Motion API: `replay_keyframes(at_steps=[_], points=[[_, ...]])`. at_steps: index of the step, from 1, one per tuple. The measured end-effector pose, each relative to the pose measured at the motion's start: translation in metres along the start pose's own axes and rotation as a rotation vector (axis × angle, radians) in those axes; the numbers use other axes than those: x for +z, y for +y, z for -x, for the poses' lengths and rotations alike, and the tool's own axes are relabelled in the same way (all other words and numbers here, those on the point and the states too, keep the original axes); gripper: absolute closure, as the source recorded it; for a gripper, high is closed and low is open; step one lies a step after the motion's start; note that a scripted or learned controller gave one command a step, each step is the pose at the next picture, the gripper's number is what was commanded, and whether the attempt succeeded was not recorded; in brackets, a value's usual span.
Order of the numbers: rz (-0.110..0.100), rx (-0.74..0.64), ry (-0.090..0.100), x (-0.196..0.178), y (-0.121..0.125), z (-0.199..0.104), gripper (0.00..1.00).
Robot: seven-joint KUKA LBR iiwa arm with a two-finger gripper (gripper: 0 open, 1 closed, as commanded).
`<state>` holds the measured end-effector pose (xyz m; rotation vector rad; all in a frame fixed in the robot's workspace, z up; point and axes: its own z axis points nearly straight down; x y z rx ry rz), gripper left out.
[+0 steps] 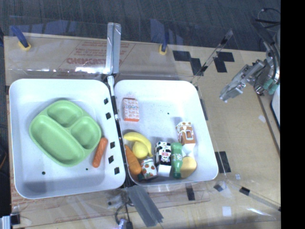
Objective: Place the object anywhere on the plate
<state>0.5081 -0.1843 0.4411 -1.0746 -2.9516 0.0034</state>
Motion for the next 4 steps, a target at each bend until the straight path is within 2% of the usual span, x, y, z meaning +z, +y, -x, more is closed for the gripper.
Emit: replay_keyframes(at_steps=[1,2,3,4], points=[[0.001,-0.637,0.003,0.000,0.013,-0.029,1.00],[0.000,-0.022,0.000,-0.001,-0.035,-0.010,1.00],[0.001,-0.329,-0.001,-0.001,0.001,-0.020,1.00],[0.002,-0.857,0.002,0.000,0.011,-0.048,1.00]])
